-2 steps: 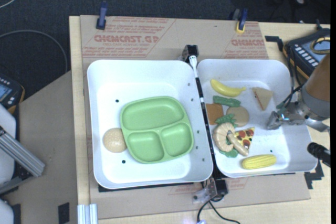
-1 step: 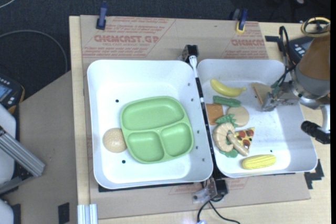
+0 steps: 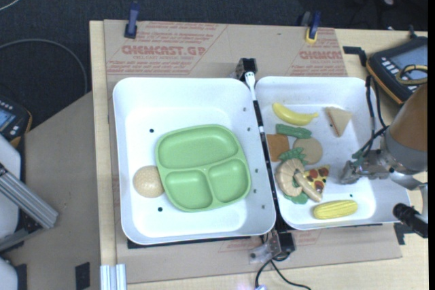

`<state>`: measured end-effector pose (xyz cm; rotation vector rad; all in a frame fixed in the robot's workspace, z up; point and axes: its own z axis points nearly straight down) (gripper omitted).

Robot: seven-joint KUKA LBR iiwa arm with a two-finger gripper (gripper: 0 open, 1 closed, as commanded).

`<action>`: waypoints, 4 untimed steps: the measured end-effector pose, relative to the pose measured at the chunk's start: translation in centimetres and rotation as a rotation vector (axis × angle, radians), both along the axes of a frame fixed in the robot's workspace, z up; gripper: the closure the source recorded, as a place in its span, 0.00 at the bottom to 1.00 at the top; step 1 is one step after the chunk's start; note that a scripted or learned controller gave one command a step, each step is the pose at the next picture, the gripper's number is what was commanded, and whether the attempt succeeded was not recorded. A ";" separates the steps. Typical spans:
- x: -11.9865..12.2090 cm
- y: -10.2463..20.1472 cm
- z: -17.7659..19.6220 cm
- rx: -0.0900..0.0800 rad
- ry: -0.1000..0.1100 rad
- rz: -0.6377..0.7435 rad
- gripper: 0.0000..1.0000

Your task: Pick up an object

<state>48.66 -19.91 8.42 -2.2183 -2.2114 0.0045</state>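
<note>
Over the right bin [image 3: 353,88], near its right wall, the gripper [image 3: 351,172] hangs low w/ nothing visibly between its fingers; can't tell if they're spread or pressed together. Toy food lies just left of it: banana [image 3: 293,114] and bread wedge [image 3: 338,121] toward the back, pizza slice [image 3: 315,178] mid-bin, corn cob [image 3: 334,209] at the front. Left bin [image 3: 129,146] holds 1 green 3-compartment tray [image 3: 201,166], w/ a tan round bun [image 3: 147,181] touching its left edge.
</note>
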 end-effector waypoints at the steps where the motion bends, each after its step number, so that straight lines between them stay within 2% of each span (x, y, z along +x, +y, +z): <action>1: -0.8 -2.1 0.0 -0.004 -0.006 0.000 1.00; 4: -0.8 0.1 0.0 -0.003 -0.007 0.004 1.00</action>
